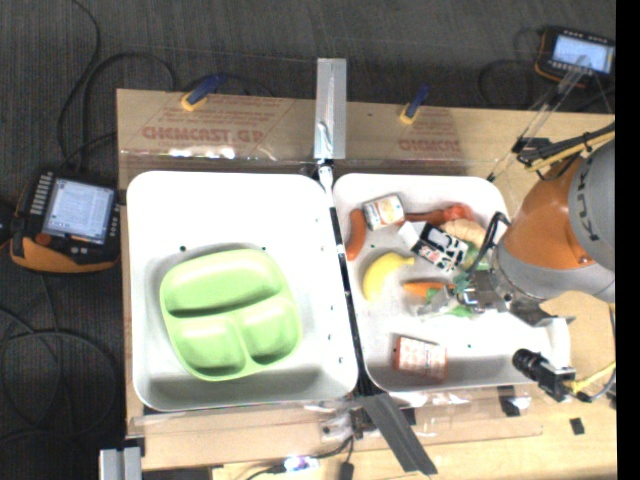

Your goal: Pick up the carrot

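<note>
A: Where is the small orange carrot (424,288)?

B: It lies in the right white bin (480,366), just beside the yellow banana (381,272); not lifted yet.

A: And the gripper (466,290)?

B: Low over the carrot (its state I cannot tell; clutter hides it).

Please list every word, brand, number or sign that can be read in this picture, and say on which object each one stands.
"KU": on the grey arm housing at the right edge, cut off by the frame.
Red print on the cardboard sheet behind the bins: seen mirrored, too blurred to read.
Labels on the small can, the black-and-white package and the brown package: too small to read.
Screens of the two pendants: unreadable.
</note>
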Robot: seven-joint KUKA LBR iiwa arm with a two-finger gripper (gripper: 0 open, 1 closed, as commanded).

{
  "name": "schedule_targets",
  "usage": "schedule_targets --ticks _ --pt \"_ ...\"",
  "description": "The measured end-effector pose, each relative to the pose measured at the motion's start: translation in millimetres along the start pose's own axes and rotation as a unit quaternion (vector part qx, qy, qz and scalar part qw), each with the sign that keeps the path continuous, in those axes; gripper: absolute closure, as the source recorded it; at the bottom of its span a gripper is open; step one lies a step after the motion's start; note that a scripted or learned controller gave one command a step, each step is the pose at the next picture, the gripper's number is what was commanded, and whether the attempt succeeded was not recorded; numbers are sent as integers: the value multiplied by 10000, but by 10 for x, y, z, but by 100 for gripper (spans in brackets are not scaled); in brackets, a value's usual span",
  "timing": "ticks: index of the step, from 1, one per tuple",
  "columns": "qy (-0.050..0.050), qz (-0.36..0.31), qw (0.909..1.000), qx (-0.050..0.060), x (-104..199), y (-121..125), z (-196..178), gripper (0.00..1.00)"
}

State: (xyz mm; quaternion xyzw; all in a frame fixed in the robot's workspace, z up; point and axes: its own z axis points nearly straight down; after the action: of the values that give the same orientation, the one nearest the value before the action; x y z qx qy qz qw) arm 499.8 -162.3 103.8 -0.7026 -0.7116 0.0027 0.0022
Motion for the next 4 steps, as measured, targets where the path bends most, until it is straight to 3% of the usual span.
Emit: schedule_targets --ticks 1,2,3,4 --pt "0 0 10000 1 0 0 0 0" --pt "-21 -469 9989 -68 199 539 155 0" --pt "-7 -1300 9915 -23 -8 1133 165 0" --pt "-27 -2476 9689 -4 276 1277 96 0"
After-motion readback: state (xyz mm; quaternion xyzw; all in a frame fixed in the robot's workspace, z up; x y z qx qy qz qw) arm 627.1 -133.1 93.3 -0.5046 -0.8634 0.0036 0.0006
